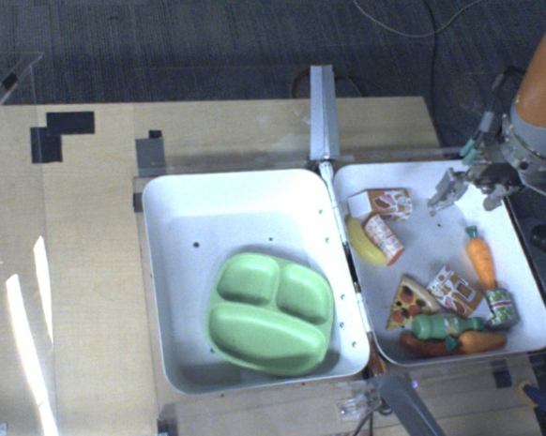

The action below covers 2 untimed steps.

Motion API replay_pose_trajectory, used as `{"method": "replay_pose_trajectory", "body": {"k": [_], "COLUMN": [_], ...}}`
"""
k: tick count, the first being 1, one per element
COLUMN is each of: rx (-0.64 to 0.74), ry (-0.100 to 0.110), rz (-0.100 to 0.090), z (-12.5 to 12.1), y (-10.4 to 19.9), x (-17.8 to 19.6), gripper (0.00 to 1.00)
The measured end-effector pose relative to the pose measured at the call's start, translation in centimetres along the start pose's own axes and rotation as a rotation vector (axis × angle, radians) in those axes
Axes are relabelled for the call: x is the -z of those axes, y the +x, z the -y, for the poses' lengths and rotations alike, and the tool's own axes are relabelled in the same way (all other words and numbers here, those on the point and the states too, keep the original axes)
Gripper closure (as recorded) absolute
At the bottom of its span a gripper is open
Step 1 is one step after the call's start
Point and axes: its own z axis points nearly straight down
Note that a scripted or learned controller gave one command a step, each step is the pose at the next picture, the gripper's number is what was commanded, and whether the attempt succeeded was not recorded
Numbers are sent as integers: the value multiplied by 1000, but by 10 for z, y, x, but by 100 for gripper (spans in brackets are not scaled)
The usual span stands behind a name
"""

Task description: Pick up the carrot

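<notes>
Pale wooden table (89, 274) carries two shallow white bins set side by side, with a grey metal bar (323, 114) rising from the seam between them. Taking that bar as the landmark, the left white bin (166, 296) lies to its lower left and holds a green plastic divided plate (271, 313), turned upside down or at least tilted, near the bin's front.

Just right of the bar's foot, the right white bin (536, 333) holds the toy food. A yellow banana (360, 243) lies along the bin's left wall, closest to the bar, with a small red-and-white packet (384, 237) touching it and an orange-and-white carton (389, 201) just above. Further down from the bar sit a pizza slice (409, 301), a patterned snack box (455, 288), a green bottle (443, 325) lying flat, a dark red sausage (424, 345), an orange bread-like piece (480, 341) and a small green can (501, 308).

The orange plastic carrot with a green top (480, 258) lies far right of the bar, near the bin's right wall, green end pointing away from the front, untouched.

The two-finger gripper (468, 183) hangs above the bin's back right part, beyond the carrot and apart from it, its fingers spread and grasping nothing.
</notes>
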Motion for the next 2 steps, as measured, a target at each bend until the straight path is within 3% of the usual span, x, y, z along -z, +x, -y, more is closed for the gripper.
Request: {"method": "replay_pose_trajectory", "body": {"k": [1, 2], "rx": [-44, -321], "ry": [1, -1], "rz": [1, 0], "z": [22, 32], "y": [-90, -33], "x": [-78, 0], "gripper": [0, 0]}}
